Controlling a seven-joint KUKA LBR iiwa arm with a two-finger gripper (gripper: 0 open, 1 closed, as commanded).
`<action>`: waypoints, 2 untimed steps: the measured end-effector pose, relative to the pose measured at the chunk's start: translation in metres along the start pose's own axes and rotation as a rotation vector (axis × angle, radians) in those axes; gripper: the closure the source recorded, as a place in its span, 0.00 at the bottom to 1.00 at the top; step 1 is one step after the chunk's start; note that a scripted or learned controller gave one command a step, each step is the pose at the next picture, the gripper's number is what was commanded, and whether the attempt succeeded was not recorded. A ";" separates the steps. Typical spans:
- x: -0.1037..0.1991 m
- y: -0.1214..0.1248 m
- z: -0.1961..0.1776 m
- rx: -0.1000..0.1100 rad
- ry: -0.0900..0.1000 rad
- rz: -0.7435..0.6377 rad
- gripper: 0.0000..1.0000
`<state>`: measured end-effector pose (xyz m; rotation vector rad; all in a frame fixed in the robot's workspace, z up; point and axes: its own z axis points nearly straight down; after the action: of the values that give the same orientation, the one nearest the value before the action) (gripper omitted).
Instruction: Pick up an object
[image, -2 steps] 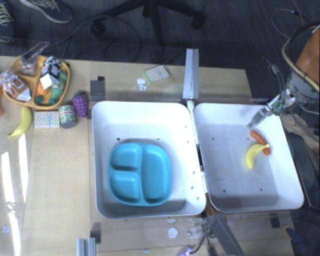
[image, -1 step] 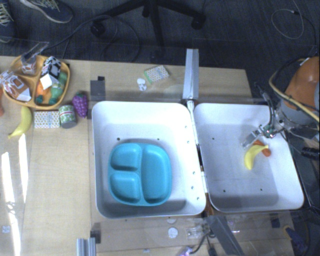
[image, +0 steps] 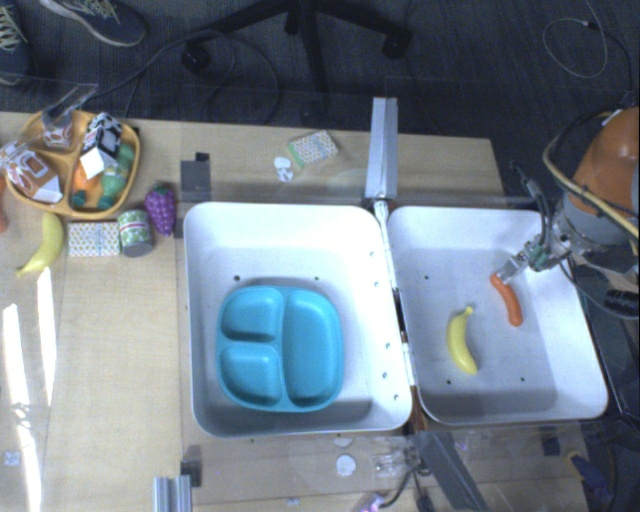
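In the right bin lie a yellow toy banana and, to its upper right, an orange-red sausage-shaped toy. My gripper reaches in from the right and sits just above the sausage toy's upper end, very close to it or touching it. The toy still rests on the bin floor. The grey arm with its orange band stands over the bin's far right corner. The banana lies apart from the gripper, to its lower left.
The left bin holds a blue divided plate. A metal post stands between the bins at the back. On the bench at left are a bowl of toy food, purple grapes, a small can and another banana.
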<state>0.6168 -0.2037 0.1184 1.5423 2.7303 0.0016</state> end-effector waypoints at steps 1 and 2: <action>0.071 -0.083 0.025 -0.014 -0.018 -0.311 1.00; 0.010 -0.022 0.028 -0.009 -0.013 -0.359 1.00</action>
<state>0.5929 -0.2067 0.0905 1.0248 2.9470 0.0016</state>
